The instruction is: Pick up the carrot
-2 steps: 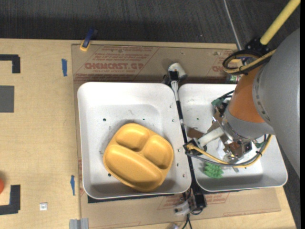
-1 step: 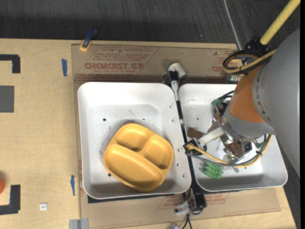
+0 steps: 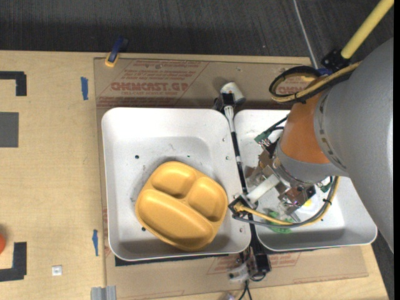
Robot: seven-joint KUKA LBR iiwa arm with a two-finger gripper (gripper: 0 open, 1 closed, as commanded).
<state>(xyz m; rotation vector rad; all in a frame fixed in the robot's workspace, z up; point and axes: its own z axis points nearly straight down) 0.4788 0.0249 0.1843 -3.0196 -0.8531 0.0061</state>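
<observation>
While the grey arm reaches down into the right bin, its hand sits low near that bin's left wall, toward the front edge. Wrist and cables cover it, so I cannot tell whether it is open or closed, or whether it has hold of anything. Where the carrot lies relative to the hand cannot be told either. A large yellow lumpy object rests in the left bin on the worktop.
</observation>
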